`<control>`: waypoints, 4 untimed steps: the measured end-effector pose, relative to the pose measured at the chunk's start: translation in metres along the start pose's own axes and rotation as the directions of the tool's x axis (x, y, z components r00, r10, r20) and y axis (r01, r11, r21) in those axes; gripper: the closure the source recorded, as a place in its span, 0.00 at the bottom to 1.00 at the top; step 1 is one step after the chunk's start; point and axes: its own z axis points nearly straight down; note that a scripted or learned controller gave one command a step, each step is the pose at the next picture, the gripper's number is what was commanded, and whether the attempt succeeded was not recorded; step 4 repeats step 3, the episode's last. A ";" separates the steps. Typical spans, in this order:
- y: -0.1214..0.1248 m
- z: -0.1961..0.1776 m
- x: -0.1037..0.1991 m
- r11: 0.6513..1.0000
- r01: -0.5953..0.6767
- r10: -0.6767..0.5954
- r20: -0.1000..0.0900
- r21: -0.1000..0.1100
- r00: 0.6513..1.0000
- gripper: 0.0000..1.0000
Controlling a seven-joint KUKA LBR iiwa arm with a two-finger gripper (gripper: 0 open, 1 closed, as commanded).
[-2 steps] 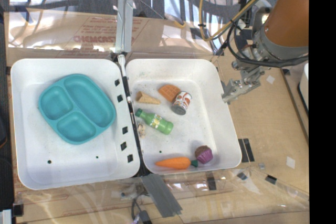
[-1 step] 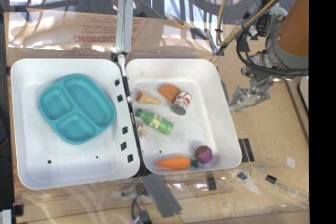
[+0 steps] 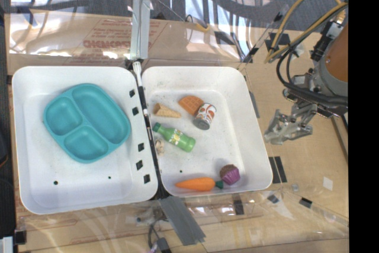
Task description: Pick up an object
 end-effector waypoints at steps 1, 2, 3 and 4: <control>0.000 -0.065 0.000 0.940 -0.341 0.341 0.003 0.006 0.940 1.00; -0.007 0.049 -0.004 0.975 -0.221 0.221 0.000 -0.006 0.975 1.00; -0.037 0.011 -0.019 0.992 -0.128 0.128 0.003 0.003 0.992 1.00; -0.037 0.011 -0.019 0.992 -0.128 0.128 0.003 0.003 0.992 1.00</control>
